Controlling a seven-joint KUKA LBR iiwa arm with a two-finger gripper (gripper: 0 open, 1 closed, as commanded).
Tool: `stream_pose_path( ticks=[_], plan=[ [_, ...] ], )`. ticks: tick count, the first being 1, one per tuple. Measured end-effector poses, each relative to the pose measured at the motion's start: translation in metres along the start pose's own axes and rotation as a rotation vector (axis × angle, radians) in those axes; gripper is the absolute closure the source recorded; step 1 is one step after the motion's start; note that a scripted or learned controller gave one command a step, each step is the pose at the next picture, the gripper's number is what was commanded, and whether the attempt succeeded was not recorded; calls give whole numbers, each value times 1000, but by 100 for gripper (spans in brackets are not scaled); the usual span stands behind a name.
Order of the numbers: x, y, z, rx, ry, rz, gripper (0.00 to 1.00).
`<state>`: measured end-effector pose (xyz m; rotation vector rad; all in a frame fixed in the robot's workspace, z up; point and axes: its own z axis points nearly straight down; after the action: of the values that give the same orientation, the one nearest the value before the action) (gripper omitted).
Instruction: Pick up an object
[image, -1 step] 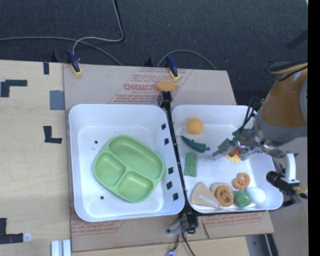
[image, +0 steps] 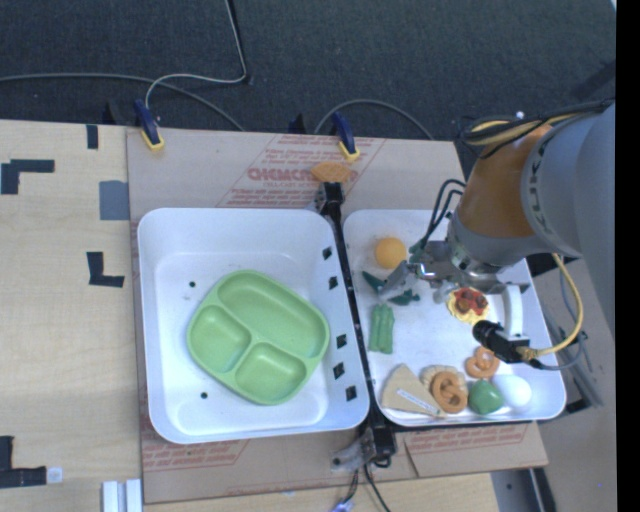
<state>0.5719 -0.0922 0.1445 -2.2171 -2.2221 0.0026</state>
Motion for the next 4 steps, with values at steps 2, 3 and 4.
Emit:
stream_pose_path(
  ticks=[2,3,4],
  plan=[
    [-9,33,49,-5,-4,1,100],
    [-34,-38,-61,-4,-2,2,100],
    [-33,-38,-60,-2,-1,2,0]
  ],
)
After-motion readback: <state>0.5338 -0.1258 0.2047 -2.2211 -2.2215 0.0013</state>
